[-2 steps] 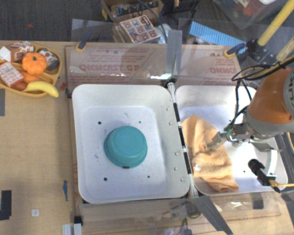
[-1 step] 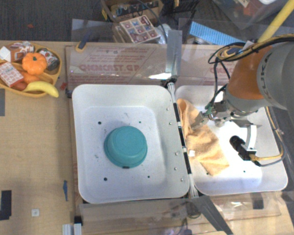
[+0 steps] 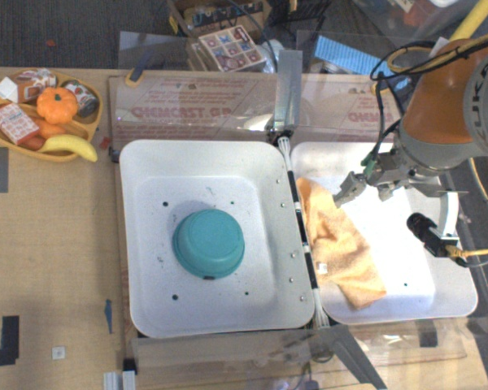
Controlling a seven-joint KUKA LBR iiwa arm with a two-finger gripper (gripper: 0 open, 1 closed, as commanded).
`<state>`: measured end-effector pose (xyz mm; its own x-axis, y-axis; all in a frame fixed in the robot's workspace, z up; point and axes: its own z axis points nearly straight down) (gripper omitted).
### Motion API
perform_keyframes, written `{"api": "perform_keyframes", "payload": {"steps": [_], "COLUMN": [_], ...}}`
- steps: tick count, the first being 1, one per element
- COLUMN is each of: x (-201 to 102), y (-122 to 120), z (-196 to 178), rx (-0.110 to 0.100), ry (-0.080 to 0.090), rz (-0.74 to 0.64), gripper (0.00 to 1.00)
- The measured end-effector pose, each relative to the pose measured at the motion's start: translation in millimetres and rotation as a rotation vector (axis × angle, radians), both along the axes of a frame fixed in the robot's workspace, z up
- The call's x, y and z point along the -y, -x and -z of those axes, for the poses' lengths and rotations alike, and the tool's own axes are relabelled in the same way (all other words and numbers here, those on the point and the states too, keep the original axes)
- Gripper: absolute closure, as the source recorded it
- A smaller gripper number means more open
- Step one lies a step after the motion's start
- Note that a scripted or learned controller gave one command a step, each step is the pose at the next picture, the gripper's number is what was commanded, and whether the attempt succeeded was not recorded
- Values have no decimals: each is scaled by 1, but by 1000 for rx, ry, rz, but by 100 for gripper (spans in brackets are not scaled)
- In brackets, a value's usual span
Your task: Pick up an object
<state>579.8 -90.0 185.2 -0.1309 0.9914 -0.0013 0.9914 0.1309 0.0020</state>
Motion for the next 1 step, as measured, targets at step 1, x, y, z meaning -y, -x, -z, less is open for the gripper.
{"api": "perform_keyframes", "payload": {"steps": [1], "x": [27], "y": [24], "z": [93], "rx": [12], "ry": [1], "rz": [-155], "gripper": [0]}}
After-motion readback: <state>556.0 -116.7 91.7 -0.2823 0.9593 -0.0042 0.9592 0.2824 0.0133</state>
